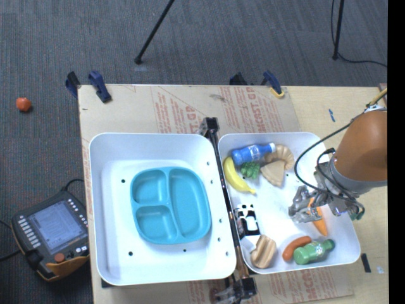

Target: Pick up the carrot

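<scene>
The carrot (321,225) is a small orange piece lying in the right white bin (266,135), near its right wall. My gripper (308,209) hangs low over the bin directly at the carrot's upper left end, and its body hides part of the carrot. The orange wrist band and grey arm reach in from the right above it. The view does not let me judge whether the carrot is gripped or just lying beneath the gripper.
Sharing the right bin are a banana (235,176), blue bottle (252,152), broccoli (250,169), bread pieces (278,166), a roll (264,251), red sausage (295,247) and green bottle (314,251) just below the carrot. The left bin (107,170) holds a blue divided plate (169,204).
</scene>
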### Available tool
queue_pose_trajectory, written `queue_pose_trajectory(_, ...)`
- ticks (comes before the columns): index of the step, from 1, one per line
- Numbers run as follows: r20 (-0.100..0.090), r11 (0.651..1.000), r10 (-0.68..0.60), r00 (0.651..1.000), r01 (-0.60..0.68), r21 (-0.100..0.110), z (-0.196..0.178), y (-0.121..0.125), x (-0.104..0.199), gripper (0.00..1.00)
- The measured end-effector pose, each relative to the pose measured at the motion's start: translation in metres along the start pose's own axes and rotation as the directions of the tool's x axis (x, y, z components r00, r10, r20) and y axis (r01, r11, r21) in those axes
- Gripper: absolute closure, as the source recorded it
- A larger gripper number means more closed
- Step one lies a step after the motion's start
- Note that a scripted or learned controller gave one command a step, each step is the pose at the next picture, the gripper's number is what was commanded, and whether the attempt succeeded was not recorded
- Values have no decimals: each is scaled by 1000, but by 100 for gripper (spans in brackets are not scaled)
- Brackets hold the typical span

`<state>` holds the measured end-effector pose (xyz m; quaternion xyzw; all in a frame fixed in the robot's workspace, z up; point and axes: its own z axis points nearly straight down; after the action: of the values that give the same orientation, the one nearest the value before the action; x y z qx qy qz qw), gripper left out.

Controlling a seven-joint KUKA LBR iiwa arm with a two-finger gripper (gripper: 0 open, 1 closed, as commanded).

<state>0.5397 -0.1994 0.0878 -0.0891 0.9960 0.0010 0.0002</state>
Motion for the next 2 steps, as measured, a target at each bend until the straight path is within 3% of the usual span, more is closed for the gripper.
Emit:
queue_pose_trajectory(1, 3, 796, 606, 796, -606, 1, -106, 13, -22, 100)
queue_pose_trajectory(2, 2, 795, 607, 795, -607, 1, -106, 13, -22, 0)
